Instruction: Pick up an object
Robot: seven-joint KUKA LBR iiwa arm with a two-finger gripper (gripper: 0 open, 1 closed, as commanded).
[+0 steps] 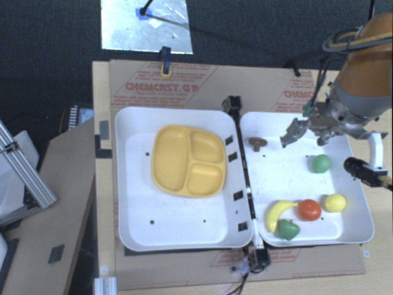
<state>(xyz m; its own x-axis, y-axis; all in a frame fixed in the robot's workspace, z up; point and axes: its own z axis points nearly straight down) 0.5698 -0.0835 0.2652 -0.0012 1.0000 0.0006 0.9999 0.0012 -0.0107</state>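
Background: dark carpet fills the upper frame, and I see a shiny metal sheet (146, 16) lying on it at upper left.
Bench: a cardboard-covered bench top (184, 82) carries both bins; I note a yellow clamp (166, 62) at its upper edge.
Left bin (132, 226): centre-left of the frame; it holds a yellow divided plate (187, 160), lying flat with its compartments up.
Right bin (359, 226): centre-right of the frame, touching the left bin along a shared edge.
Brown piece (257, 143): small, near the right bin's upper left corner.
Green ball (320, 163): right of centre in the right bin, apart from the other items.
Lower group: I count a banana (277, 212), a tomato (309, 209), a lemon (334, 203) and a green pepper (287, 229) clustered in the right bin's lower part; the banana touches the tomato and the pepper.
Arm (365, 66): enters from the upper right, orange band visible.
Gripper (307, 133): above the right bin's upper part, between the brown piece and the green ball; fingers look spread apart with nothing between them.
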